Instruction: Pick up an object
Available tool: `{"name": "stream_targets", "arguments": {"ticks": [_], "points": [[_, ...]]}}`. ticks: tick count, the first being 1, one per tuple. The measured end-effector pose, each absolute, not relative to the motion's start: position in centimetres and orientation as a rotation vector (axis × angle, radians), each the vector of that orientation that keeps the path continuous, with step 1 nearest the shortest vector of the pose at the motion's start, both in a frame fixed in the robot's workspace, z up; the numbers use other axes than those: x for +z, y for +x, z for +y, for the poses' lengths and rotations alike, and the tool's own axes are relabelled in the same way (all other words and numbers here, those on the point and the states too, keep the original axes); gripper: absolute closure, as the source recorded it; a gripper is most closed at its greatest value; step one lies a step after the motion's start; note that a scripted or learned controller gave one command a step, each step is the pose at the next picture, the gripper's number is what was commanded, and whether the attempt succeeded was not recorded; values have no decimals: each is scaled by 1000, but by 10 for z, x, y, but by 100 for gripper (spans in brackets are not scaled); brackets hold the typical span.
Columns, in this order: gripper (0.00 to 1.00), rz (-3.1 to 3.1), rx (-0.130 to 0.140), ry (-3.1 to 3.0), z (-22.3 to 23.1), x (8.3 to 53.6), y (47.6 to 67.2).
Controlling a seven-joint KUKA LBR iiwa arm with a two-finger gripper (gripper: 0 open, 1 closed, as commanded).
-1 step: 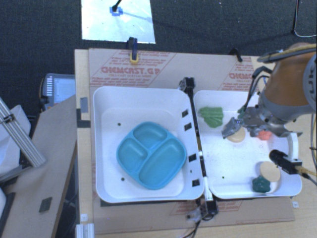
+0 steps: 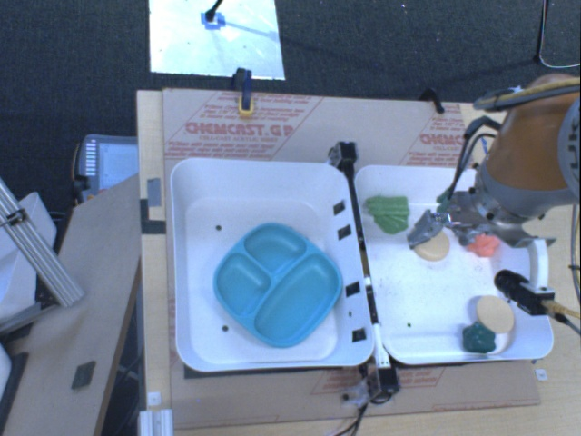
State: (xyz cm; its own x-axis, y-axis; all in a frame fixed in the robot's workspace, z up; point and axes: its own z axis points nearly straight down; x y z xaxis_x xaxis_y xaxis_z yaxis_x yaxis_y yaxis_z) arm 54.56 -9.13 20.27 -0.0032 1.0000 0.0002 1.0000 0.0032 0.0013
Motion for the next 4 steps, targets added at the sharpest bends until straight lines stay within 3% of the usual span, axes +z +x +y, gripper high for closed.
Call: {"name": "stream_targets", "arguments": {"ticks": [2,3,4], "points": [[0,2224,-2,2222,-94,98,552],[0,2223,0,2221,-93,84,552],[100,2222,3,2219,-93,95,553]]}}
